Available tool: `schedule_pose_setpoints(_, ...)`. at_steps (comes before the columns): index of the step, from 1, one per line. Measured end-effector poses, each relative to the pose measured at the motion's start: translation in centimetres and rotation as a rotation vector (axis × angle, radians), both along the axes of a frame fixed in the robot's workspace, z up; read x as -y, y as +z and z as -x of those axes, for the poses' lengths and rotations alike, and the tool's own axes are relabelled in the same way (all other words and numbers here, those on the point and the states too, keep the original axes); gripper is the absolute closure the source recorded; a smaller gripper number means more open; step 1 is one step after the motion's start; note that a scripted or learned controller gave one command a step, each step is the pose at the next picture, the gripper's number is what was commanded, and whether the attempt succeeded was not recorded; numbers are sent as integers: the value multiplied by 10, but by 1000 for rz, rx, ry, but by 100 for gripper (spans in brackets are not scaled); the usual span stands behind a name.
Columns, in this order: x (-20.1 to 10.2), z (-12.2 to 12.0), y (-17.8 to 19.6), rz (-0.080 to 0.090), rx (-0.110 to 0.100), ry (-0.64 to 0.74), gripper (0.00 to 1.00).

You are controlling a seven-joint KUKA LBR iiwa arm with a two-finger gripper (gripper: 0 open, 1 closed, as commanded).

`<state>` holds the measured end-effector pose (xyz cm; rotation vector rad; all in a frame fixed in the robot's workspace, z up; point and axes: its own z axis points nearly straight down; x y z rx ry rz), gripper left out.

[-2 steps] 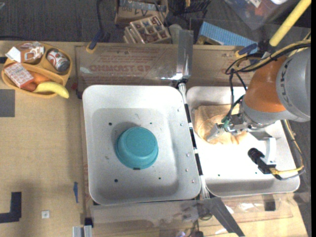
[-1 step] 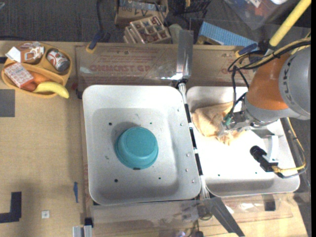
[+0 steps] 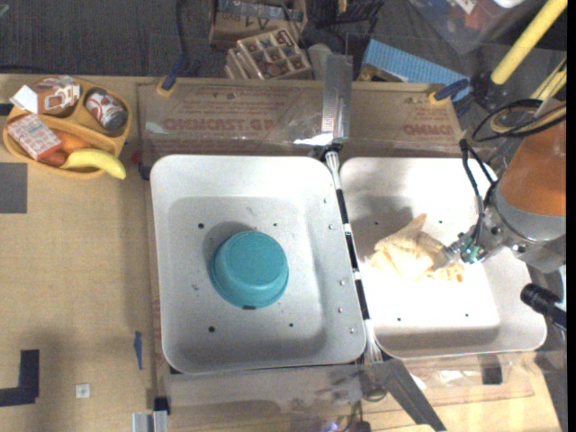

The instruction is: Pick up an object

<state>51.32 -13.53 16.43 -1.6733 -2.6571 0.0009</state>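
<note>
Left bin (image 3: 180, 196): shallow white tray with a round teal plastic bowl (image 3: 250, 269) upside down near its middle, open floor all round.
Right bin (image 3: 504, 327): pale crumpled cloth-like object (image 3: 402, 252) lies mid-floor, clear of walls.
Gripper (image 3: 457, 252): just beside the object's right edge; its opening, I cannot tell.

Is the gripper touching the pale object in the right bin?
Cannot tell. In the camera view the gripper sits at the pale object's right edge in the right bin, but overexposure and blur hide whether there is contact or a gap.
</note>
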Motion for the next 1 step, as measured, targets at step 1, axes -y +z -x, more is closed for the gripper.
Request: schedule_pose_setpoints(1, -57, -57, 33, 2, 3, -141, 100)
